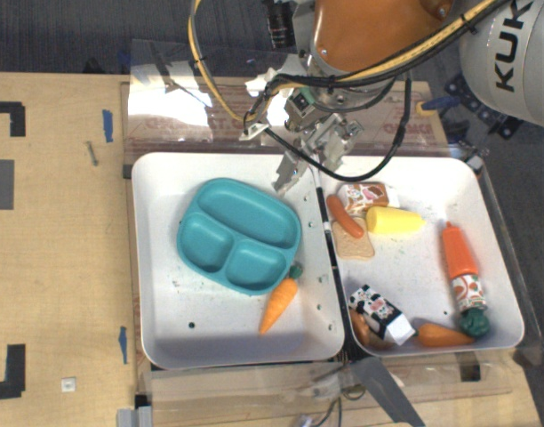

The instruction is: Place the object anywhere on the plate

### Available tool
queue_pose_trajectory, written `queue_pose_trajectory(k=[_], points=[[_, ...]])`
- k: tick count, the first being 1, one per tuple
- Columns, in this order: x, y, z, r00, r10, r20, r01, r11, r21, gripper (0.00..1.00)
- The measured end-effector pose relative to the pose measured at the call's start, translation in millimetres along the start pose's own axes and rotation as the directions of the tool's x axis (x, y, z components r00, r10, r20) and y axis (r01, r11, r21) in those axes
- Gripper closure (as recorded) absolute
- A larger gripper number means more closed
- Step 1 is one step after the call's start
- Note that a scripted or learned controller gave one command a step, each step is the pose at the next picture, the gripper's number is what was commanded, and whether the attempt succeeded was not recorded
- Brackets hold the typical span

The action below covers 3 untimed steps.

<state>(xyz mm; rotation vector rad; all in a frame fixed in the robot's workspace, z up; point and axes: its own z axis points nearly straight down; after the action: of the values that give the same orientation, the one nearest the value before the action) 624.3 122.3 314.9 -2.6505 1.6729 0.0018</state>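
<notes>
The tool (294, 169) hangs above the back rim where the two white bins meet, its fingers spread apart with nothing between them. In the left bin (156, 318) a teal divided plate (239, 235) lies tilted toward the centre. A toy carrot (280, 301) rests on the bin floor just off the plate's near right corner, its green top touching the plate's edge. The right bin (499, 238) holds a sausage (346, 217) on a bread slice (355, 241), a yellow piece (395, 221), an orange bottle (461, 265), a cow-patterned carton (381, 312) and a second carrot (450, 332).
</notes>
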Motion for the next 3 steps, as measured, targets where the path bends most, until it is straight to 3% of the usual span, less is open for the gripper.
queue_pose_trajectory(k=[1, 2, 3], points=[[23, -36, 32, 0.927, -0.375, 0.001, 0.375, 0.927, 0.0, 0.0], [21, -38, 19, 0.928, -0.373, 0.001, 0.373, 0.928, 0.008, 1.0], [100, 0, -5, 0.93, -0.366, -0.005, 0.366, 0.93, 0.002, 1.0]])
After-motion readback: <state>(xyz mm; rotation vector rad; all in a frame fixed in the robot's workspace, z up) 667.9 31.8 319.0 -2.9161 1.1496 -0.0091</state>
